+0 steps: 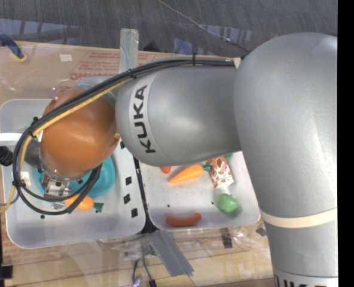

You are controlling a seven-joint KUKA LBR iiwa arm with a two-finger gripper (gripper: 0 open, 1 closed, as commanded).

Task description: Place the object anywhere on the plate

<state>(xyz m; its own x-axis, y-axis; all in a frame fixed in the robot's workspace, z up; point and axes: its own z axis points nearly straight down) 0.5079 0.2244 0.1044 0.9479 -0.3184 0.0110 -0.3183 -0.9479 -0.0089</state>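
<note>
The grey KUKA arm (225, 118) covers most of the table (75, 61), reaching leftward over the two white bins. Its orange wrist band (78, 137) hangs above the left bin (21, 232), and this bin serves as the landmark here. Inside the left bin lies a turquoise plate (108, 178), largely hidden under the wrist. The end effector (56, 187) points down over the plate's near-left part; how wide it stands, and whether it grips anything, I cannot tell. Just below it, at the plate's near edge, an orange carrot-like toy (81, 204) peeks out, probably the task's object, its long axis roughly left-right. It looks touching or overlapping the plate rim. The right bin (249, 217) holds an orange carrot (186, 173), a small bottle (220, 173), a green piece (228, 204) and a red sausage (183, 220).
</note>
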